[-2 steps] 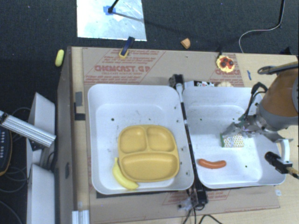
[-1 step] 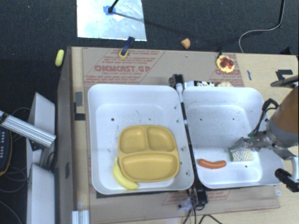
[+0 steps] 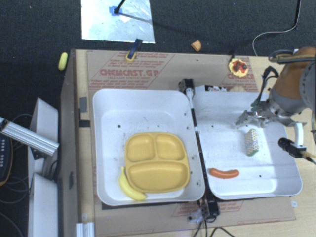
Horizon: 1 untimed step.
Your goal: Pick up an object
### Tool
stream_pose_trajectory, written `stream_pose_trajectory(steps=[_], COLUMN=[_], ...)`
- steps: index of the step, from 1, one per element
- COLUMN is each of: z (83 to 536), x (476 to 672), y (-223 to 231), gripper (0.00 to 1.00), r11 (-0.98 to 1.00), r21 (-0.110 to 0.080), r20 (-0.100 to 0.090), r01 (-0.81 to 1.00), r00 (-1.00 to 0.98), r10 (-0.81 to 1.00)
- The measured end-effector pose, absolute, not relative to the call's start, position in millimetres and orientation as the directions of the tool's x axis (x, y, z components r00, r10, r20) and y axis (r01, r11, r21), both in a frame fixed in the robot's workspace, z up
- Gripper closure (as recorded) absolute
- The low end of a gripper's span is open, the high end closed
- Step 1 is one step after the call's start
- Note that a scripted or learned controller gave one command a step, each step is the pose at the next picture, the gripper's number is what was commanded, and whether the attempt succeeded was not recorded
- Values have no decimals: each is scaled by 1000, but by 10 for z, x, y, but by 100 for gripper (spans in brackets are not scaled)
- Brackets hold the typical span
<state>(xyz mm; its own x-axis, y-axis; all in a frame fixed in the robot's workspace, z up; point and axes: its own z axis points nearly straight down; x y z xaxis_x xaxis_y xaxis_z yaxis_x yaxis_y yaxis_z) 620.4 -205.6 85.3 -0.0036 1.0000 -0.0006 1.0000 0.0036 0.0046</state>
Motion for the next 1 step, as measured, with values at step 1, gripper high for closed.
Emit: stream_pose_trajectory(steps=[1], z=[888], x=[5822], y=[-2067], gripper=[0], r11=[2], r21=[2], r20=[-1], r01=[1000], r00=[-2], r10=[1000])
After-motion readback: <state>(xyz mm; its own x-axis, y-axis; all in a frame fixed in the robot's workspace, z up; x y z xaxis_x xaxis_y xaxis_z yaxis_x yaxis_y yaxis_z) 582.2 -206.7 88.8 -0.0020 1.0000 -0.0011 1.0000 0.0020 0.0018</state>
